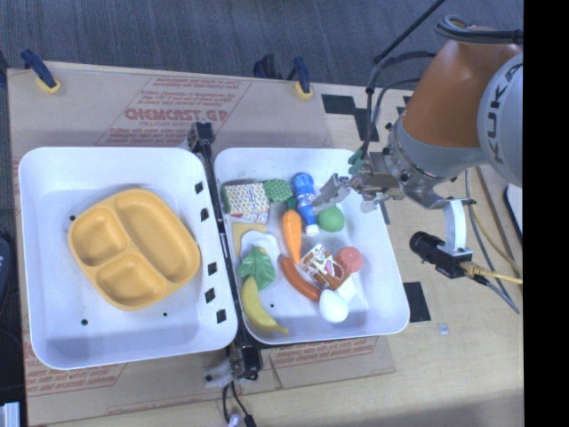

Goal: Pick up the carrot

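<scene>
Carrot (292,232) lay upright in the right bin (391,278), between a blue bottle (304,194) and a sausage (298,278), gripper (342,188) hovered above the bin's upper right, near a green ball (331,220), finger state could not be determined.

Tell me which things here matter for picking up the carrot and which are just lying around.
For the job:
carrot, in the right bin
end effector, above that bin's upper part

Lying about:
banana
egg
blue bottle
green ball
sausage
yellow divided plate, in the left bin
</scene>
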You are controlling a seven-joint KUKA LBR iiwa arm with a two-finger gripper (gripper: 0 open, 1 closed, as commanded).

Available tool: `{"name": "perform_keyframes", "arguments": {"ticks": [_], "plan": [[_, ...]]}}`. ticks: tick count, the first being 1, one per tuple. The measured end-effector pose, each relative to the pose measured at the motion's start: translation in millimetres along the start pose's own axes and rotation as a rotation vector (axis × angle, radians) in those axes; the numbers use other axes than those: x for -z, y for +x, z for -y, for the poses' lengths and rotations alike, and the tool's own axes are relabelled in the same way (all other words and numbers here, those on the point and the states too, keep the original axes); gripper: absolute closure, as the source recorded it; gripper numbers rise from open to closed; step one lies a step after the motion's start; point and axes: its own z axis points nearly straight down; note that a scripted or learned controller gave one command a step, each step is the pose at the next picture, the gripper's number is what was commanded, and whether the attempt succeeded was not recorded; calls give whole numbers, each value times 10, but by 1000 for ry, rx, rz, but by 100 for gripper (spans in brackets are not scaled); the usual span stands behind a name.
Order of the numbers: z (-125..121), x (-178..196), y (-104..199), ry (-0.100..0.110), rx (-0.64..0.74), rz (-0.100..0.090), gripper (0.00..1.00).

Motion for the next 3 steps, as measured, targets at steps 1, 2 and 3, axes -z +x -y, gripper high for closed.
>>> {"name": "perform_keyframes", "arguments": {"ticks": [1, 2, 3], "plan": [[-49, -1331, 424, 3, -27, 0, 0], [-302, -1908, 217, -2, -1, 0, 0], [-304, -1804, 217, 0, 2, 0, 100]]}}
